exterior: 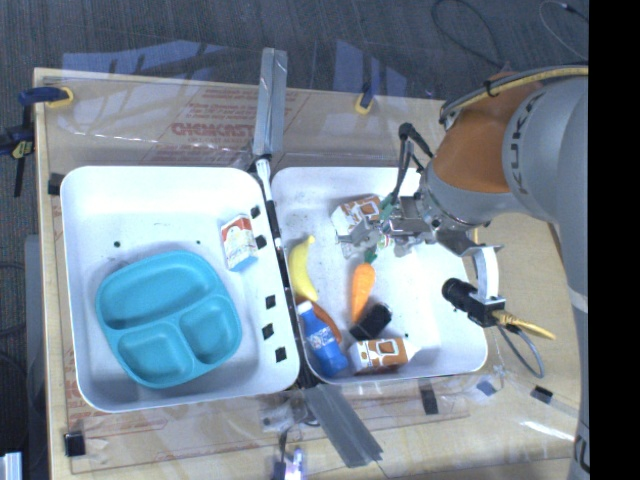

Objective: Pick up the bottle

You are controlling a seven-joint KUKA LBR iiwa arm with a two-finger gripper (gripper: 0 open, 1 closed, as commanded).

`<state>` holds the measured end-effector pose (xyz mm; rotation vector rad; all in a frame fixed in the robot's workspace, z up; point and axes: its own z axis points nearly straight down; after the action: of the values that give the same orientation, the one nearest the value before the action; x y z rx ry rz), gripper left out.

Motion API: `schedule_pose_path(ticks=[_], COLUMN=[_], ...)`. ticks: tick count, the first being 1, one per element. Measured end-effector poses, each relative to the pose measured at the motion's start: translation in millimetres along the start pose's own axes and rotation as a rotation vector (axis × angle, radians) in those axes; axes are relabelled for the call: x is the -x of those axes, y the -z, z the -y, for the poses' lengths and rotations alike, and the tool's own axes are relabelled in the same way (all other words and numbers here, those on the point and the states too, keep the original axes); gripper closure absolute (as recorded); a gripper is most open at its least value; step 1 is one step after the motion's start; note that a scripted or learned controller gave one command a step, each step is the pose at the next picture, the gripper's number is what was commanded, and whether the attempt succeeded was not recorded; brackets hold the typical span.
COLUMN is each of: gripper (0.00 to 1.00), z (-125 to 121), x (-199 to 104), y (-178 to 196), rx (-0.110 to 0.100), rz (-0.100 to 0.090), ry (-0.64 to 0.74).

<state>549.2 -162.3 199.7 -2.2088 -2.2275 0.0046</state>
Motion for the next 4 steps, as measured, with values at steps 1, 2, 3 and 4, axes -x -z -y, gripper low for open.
schedule_pose_path(ticks=[1,2,3,4], gripper=[0.00,0.00,0.00,0.00], z=[36.7,61.3,61.8,55.5], x=[-84.8,-56.3,-36.4,5.8], y=[-9.3,-63.8,-91.6,-57.2], rx=[0.000,0.028,0.043,0.003], rz=[0.000,0.016,0.031,0.001], ry=[0.266,0.277,0.273,0.136])
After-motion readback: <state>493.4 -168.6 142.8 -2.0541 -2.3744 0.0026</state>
